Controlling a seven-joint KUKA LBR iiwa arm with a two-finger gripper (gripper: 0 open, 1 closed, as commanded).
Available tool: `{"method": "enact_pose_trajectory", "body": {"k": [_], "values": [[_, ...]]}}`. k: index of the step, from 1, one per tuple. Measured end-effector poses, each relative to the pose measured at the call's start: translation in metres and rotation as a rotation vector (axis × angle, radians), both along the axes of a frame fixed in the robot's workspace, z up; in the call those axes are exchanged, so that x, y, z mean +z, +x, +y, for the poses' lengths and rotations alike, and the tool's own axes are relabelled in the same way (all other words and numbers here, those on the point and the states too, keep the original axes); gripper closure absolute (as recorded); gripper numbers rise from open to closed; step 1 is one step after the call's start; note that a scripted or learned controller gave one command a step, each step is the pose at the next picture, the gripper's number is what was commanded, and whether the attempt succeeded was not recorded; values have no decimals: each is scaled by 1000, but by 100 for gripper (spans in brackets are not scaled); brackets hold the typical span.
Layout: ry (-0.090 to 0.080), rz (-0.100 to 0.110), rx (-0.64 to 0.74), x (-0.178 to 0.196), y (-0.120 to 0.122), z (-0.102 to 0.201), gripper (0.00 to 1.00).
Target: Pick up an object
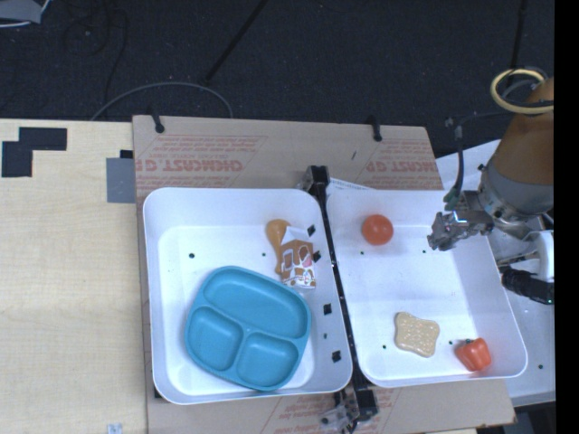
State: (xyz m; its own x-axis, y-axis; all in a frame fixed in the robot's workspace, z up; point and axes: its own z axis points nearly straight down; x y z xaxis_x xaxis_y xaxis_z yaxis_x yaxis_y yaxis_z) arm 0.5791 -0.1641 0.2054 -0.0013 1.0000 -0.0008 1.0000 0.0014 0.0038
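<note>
The right bin (398, 278) holds a red tomato-like ball (377, 230) near its back, a tan slice of toast (416, 334) toward the front, and a red pepper (474, 353) in the front right corner. My gripper (446, 229) hangs over the right bin's back right part, well right of the red ball, with nothing seen between its fingers. In the left bin (172, 242) lie a blue divided plate (246, 327), a small patterned carton (297, 265) and a tan spoon-like piece (277, 234).
A black divider (330, 287) runs between the two bins. Cardboard (271, 156) lies under and behind the bins. Cables hang near the arm (520, 165) at the right.
</note>
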Motion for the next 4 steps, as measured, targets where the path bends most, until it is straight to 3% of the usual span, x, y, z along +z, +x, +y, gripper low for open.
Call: {"method": "enact_pose_trajectory", "body": {"k": [1, 4], "values": [[0, 0, 1, 52, 11, 0, 100], [3, 8, 4, 38, 21, 176, 100]]}}
